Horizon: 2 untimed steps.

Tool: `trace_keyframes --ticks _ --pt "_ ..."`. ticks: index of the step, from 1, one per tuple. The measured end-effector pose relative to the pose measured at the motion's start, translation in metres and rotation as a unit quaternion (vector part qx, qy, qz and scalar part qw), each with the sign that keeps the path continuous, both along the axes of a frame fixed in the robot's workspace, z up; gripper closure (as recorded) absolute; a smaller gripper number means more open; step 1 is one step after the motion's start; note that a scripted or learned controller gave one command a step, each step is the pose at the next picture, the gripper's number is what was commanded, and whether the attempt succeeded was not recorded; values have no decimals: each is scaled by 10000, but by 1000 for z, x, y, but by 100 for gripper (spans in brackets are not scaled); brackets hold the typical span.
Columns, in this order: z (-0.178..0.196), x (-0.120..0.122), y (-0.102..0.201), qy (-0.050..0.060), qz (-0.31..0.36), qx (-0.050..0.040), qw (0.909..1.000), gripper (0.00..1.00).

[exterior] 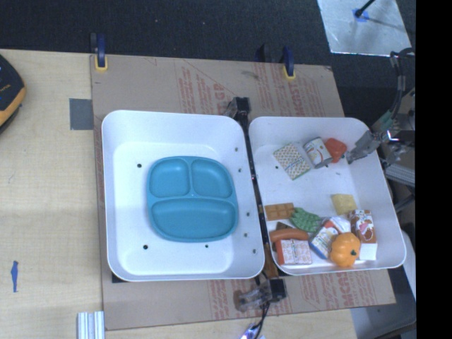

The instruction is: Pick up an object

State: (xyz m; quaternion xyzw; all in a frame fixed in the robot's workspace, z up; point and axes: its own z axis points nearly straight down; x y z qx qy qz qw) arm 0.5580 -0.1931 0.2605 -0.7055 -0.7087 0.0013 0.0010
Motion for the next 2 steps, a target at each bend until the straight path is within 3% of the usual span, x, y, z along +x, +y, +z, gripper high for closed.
trace_keyframes --ticks 1,2 --pt "-97 77 -18 -20 28 -19 10000 0" --pt "-129 100 -18 -16 20 -13 10000 0"
